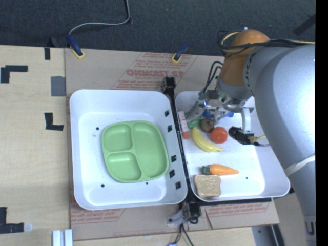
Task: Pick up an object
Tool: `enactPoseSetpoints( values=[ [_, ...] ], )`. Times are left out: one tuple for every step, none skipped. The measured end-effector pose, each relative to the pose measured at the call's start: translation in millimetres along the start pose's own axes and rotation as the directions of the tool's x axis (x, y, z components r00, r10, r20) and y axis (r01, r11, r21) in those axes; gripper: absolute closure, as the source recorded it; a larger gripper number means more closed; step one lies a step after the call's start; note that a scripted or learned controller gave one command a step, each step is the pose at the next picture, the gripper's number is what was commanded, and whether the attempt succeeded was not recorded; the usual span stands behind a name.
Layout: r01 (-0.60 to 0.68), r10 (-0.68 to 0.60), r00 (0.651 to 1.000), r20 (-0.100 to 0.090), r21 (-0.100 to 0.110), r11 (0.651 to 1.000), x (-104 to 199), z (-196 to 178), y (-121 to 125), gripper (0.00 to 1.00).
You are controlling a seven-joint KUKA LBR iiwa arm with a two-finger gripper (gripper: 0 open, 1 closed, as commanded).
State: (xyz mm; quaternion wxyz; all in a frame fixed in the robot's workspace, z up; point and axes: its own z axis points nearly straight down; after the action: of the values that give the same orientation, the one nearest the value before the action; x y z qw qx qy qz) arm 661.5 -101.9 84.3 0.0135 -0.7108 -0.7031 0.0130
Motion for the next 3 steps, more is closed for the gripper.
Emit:
enactPoseSetpoints(
  values=[
    [0.007, -0.007, 1.0, -0.004, -0.006, 1.0, -3.8, 1.0, 1.3, 0.0],
    [0.009, -0.009, 1.0, -0.008, -0.006, 1.0, -6.9, 1.2, 1.8, 0.0],
    [0.01, -0.01, 1.0, 0.003, -0.04, 0.999, -36.2, -0.8, -26.5, 0.0]
  ],
)
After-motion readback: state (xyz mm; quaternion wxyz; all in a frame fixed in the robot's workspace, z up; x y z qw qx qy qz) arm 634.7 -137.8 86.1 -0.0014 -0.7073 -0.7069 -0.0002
